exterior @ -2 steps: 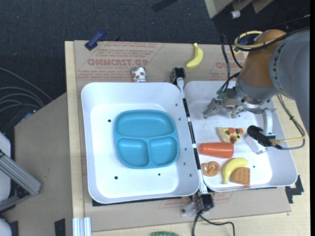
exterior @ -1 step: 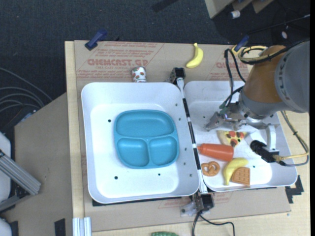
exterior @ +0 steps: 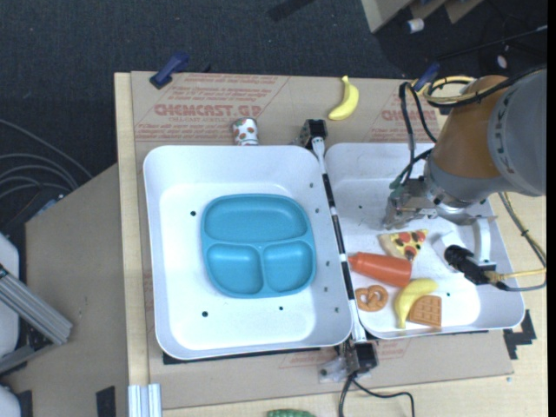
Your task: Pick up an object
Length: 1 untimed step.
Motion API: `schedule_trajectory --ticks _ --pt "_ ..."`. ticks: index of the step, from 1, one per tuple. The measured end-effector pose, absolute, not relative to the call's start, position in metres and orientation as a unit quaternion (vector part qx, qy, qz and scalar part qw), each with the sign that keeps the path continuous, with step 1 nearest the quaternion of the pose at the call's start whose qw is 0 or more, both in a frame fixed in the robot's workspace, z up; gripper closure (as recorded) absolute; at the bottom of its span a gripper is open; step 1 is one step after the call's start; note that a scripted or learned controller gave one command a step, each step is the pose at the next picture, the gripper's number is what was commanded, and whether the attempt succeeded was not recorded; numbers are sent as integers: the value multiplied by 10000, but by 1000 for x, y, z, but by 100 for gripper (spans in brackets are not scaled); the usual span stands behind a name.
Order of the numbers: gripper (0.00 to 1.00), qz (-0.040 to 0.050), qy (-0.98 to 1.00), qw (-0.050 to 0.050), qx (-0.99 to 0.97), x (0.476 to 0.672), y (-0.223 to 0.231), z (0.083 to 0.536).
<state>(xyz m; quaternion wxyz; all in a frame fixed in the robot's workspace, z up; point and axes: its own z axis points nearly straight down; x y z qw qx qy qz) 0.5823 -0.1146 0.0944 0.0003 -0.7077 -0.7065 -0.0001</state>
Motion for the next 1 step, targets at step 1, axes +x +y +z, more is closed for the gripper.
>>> schedule_trajectory --ticks 1 --pt "0 0 -7065 5 -7077 582 -115 94"
